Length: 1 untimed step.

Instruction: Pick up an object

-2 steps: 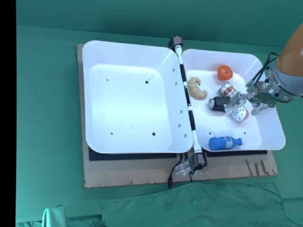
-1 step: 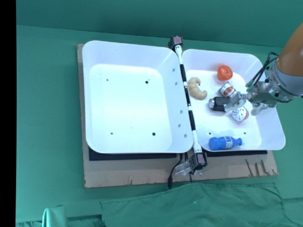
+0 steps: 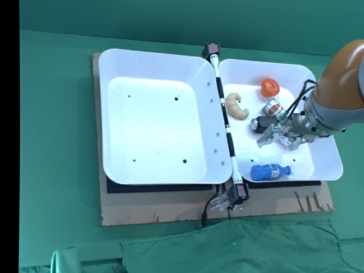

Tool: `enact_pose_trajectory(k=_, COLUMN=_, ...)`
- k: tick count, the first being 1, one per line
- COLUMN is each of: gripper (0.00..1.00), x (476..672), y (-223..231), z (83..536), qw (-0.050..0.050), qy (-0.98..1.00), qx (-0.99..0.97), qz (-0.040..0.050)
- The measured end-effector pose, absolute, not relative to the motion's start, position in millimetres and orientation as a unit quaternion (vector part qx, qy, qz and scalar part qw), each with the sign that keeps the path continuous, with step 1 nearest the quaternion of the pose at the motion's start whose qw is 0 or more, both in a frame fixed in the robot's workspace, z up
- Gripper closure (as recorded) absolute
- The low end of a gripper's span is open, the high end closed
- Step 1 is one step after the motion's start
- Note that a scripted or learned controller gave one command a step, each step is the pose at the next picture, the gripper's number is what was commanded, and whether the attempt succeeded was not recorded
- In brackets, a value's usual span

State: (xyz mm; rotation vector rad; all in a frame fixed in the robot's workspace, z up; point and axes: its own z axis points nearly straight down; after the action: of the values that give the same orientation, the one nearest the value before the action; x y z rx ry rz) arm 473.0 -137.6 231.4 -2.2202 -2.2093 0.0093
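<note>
- A grey arm point(image 3: 341, 90) with an orange band reaches in from the right, its hand point(image 3: 277, 136) low over the middle of the right bin point(image 3: 318, 158), one of two white bins side by side on the green counter point(image 3: 57, 124).
- All the candidates for picking lie in that bin: a croissant-shaped piece point(image 3: 237, 106) near the divider, an orange round thing point(image 3: 270, 87) toward the far wall, a small red-and-white can point(image 3: 273, 107) just beside the hand's far side, and a blue bottle point(image 3: 269, 172) lying on its side near the front wall.
- At this angle it cannot be told whether the hand is released or clenched, and nothing can be seen grasped in it.
- The step in hand appears to be the descent onto a target, with the pick itself not yet made; the hand sits between the can and the bottle, closer to the can.
- The next move likely calls for settling squarely over one item, closing on it firmly and lifting straight up clear of its neighbours; the can's crowded spot leaves little room for error.
- The left bin point(image 3: 153, 118) plays no part in this step.
</note>
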Motion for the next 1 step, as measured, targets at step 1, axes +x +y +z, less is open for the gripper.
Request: enact_pose_trajectory(k=1, gripper=0.0, x=475.0, y=-139.8, z=183.4, qw=-0.001, qy=-0.705, qx=-0.709, qz=-0.0006)
